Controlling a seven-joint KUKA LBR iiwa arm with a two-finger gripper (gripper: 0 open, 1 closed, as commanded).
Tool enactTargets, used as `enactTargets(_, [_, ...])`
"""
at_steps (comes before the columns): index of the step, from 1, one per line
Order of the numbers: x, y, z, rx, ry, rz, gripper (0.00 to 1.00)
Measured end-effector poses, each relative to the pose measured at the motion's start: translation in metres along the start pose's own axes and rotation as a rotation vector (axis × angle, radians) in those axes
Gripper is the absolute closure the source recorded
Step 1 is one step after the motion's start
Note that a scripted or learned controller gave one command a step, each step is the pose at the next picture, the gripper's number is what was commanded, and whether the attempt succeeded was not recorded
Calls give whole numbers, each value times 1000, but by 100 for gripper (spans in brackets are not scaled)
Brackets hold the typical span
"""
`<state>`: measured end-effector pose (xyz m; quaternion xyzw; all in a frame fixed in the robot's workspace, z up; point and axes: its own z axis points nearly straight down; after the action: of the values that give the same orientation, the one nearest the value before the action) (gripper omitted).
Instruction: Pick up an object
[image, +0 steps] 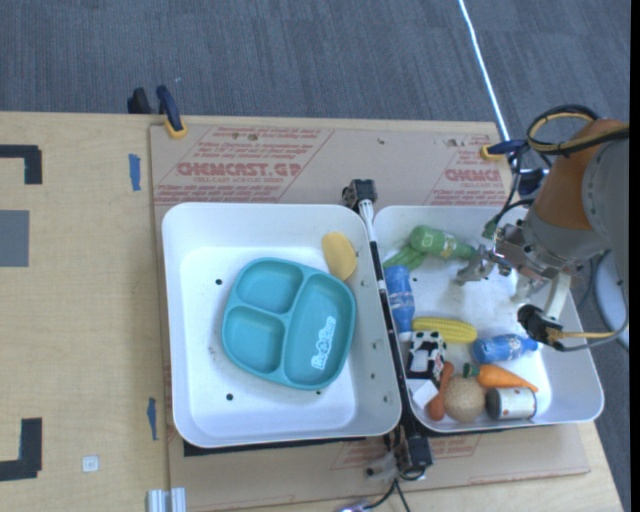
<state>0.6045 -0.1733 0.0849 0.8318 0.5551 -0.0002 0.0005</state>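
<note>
Lowest in the view, along the front wall of the right bin (585, 400), sits a small cluster: one white can with a red end (512, 404), one round tan potato-like ball (463, 398), one small reddish piece (437, 408) just left of it, and one orange carrot (505, 377) lying across the top of the can. Just behind them are one black-and-white cow-patterned block (427, 355), one yellow corn cob (446, 331) lying sideways, and one small blue bottle-shaped toy (503, 348) to the right of the corn. Against the bin's left wall lies one longer blue bottle (399, 298), pointing front to back. At the back of the bin rests one green bottle-like toy (432, 243), tilted toward the dividing wall.

One gripper (495, 262) hangs over the back right part of that bin, below the arm's orange band (565, 190), near the green toy but apart from it. Whether its fingers are spread or closed cannot be told from this angle, and nothing can be seen between them.

One left bin (190, 300) holds two things: one teal divided plate (288, 322) with three compartments, lying flat in the middle, and one yellow lemon-like toy (340, 255) just beyond the plate's back right corner, close to the dividing wall.

Both bins rest on one brown cardboard sheet (250, 160) printed in red, held by two clamps (172, 112) at its back edge.
</note>
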Motion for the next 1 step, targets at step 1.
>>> enactTargets(1, [-6, 48, 0, 51, 19, 80, 0])
